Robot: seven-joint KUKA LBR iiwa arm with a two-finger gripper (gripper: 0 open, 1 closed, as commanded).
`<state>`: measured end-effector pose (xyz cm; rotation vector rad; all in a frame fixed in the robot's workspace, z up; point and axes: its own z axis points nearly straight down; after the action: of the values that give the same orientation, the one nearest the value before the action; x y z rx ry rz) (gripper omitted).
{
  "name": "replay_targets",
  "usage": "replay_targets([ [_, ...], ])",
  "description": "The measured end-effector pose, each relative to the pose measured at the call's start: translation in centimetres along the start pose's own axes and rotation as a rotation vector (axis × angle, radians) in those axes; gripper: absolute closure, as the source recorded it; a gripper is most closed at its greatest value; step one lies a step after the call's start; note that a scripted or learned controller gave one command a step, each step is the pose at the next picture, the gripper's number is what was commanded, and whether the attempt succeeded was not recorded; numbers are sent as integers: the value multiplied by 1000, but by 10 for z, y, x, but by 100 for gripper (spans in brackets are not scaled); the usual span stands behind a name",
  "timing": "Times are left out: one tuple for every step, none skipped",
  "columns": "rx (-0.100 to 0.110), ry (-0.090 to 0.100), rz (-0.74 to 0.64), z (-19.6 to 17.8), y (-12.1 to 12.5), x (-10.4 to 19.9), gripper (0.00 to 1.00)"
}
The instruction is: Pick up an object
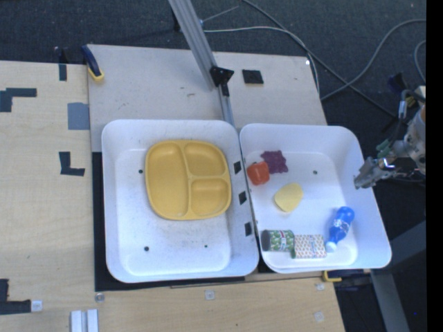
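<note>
Hovering beside right bin (360, 158) rim: end effector (367, 175), nothing visibly held.

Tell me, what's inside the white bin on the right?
The right bin holds a purple toy, a red piece, a yellow piece, a blue bottle and a small box. Whatever lies beneath them is covered.

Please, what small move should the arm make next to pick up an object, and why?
Probably move the gripper left, over the right bin. It sits at that bin's right rim, above no object. The blue bottle lies nearest, below and left of it, apart from the yellow piece, so it seems an easy first target.
</note>
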<state>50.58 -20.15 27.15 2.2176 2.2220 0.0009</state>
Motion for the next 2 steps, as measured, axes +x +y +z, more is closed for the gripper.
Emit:
replay_targets([
  [4, 3, -4, 9, 4, 58, 100],
  [3, 3, -5, 5, 16, 109, 100],
])
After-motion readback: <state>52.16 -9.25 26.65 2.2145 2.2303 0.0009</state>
